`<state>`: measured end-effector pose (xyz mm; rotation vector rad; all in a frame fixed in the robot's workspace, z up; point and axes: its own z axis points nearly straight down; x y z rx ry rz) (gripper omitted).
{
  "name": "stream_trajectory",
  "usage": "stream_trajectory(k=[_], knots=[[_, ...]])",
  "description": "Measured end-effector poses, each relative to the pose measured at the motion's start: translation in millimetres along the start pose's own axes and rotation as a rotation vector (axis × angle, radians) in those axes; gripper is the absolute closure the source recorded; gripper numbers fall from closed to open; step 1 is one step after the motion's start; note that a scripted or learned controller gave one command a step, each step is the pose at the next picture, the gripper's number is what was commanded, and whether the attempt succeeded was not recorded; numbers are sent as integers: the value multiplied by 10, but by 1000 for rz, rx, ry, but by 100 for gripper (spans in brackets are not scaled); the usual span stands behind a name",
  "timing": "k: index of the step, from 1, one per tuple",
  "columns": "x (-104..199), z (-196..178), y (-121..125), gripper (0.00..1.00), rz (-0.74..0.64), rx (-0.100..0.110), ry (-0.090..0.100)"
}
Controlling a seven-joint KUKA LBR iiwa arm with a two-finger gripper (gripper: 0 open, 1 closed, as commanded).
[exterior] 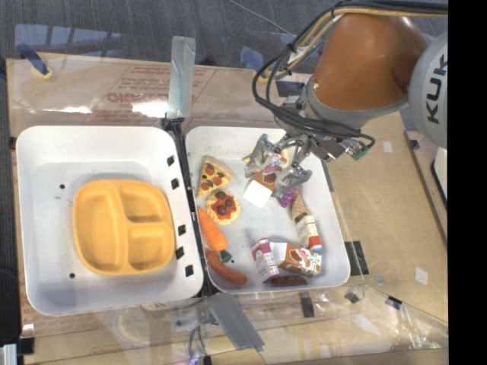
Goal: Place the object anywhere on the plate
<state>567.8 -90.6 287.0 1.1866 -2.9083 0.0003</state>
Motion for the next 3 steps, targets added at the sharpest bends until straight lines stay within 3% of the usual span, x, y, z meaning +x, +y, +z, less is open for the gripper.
stream_trajectory(k=[1,2,3], knots=[[9,690,1011,100,-282,-4,0],[280,433,996,100,-58,3,-4],[131,639,1018,100,65,-1,0]])
